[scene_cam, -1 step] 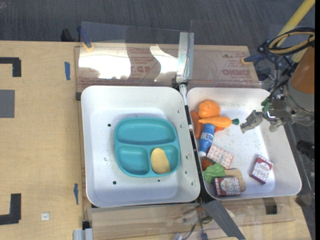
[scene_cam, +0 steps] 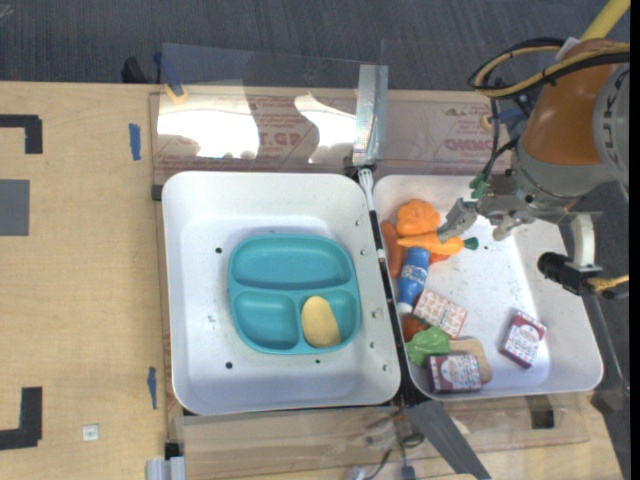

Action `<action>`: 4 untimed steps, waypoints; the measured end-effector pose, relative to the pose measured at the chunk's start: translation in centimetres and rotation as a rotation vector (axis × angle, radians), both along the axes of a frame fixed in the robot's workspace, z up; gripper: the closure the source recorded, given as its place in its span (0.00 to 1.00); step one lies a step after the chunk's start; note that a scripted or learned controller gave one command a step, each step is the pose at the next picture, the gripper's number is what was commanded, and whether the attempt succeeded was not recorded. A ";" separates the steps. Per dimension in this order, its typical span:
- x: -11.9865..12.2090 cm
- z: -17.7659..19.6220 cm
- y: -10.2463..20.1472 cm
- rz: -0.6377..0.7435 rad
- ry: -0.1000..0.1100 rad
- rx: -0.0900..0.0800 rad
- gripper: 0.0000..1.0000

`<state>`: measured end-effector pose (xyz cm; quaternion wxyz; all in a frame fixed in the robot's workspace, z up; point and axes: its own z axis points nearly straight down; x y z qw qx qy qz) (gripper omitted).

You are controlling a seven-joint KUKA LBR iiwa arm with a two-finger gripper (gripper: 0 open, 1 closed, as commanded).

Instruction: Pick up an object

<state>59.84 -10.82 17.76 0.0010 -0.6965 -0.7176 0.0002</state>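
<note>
Currently: hand [scene_cam: 478, 220] over right bin [scene_cam: 560, 363], fingers parted, holding nothing; orange toy [scene_cam: 418, 218] lies just beside it, leftward.

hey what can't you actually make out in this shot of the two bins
Camera view:
- Gripper: blurred; finger state unreadable, as is any contact with the orange object.
- Packets: print too small to read.
- Green item: partly hidden by neighbouring objects.
- Yellow object in the teal tray: identity unclear.
</note>
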 end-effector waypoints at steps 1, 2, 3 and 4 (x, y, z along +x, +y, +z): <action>-1.4 -5.6 0.7 -0.045 0.005 -0.001 0.00; 3.9 -7.6 -1.0 -0.070 0.063 0.018 0.00; 3.7 -6.7 -0.9 -0.067 0.073 0.018 1.00; 7.1 1.3 5.3 -0.145 -0.013 0.001 1.00</action>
